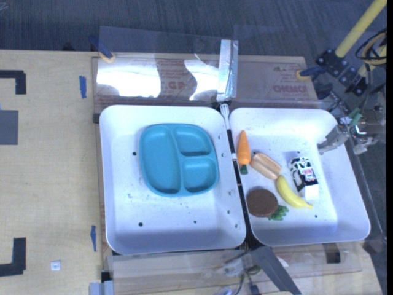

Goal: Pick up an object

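Right bin contents: carrot (243,147), hot dog (266,165), banana (292,193), milk carton (304,176), burger (262,202).
End effector (336,136): at the bin's upper right rim; finger state unclear.
Nearest object: milk carton, lower left of it, long axis running roughly up-down in frame.
Left bin (116,183): blue plate (178,159).

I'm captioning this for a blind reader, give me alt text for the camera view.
Two white bins sit side by side: the left bin holds a blue divided plate, and the right bin holds a carrot, hot dog, banana, brown patty and small cow-print carton.
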`<state>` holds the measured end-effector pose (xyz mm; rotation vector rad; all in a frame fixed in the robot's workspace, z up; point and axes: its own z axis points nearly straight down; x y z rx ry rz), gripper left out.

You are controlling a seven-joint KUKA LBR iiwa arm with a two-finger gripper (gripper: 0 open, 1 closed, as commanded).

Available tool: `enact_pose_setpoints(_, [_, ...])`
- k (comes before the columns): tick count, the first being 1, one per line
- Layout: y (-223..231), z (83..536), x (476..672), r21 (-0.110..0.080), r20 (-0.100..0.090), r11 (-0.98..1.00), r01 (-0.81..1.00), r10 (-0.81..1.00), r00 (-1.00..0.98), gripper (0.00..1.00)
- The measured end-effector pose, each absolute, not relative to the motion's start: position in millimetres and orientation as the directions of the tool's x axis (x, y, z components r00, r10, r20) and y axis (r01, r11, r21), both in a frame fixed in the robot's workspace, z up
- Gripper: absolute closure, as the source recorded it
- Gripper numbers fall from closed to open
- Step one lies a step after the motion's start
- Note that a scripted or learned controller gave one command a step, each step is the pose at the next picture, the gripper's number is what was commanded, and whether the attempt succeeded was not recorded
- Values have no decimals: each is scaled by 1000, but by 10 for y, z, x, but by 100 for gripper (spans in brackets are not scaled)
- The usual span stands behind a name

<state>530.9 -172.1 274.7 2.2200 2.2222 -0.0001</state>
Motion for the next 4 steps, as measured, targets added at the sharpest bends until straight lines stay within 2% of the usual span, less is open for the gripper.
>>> enact_pose_setpoints(1, [-1767, 2199, 5556, -6, 2, -78, 997, 997, 78, 0])
enact_pose_setpoints(2, [-1444, 1578, 5494, -4, 2, 116, 993, 993, -116, 0])
enact_pose_setpoints(3, [-1680, 876, 5515, 7, -2, 103, 995, 995, -103, 0])
enact_pose_setpoints(4, [-1685, 985, 5525, 10, -3, 101, 995, 995, -101, 100])
